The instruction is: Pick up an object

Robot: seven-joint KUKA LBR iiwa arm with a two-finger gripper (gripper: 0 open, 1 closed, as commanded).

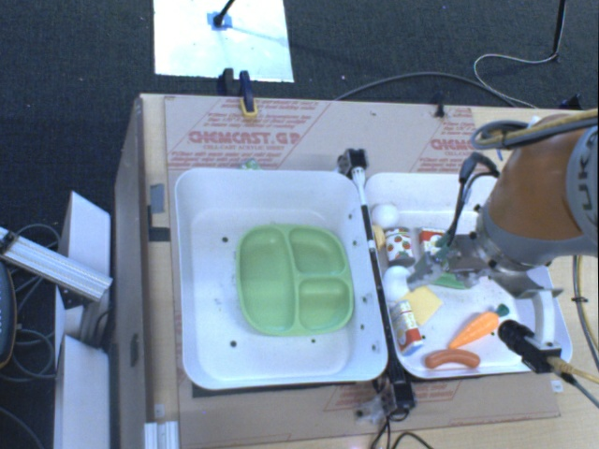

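The right bin (412, 191) holds several small objects. Among them are a white ball (384, 215), a spotted cup (399, 244), a white egg shape (397, 280), a yellow cheese slice (425, 303), a small bottle (405, 325), an orange carrot (477, 327) and a red sausage (452, 358). My gripper (436, 264) is low in the middle of this bin, just right of the cup and above the cheese slice. A green item (456, 280) lies partly under it. The arm's orange band (533, 190) hides the bin's right part.
A green divided plate (295, 279) lies in the left bin (206, 204). A black clamp (355, 162) sits at the top of the divider between the bins. Cables run over the bench at the back right, and a black part (529, 344) sticks out near the right bin's front corner.
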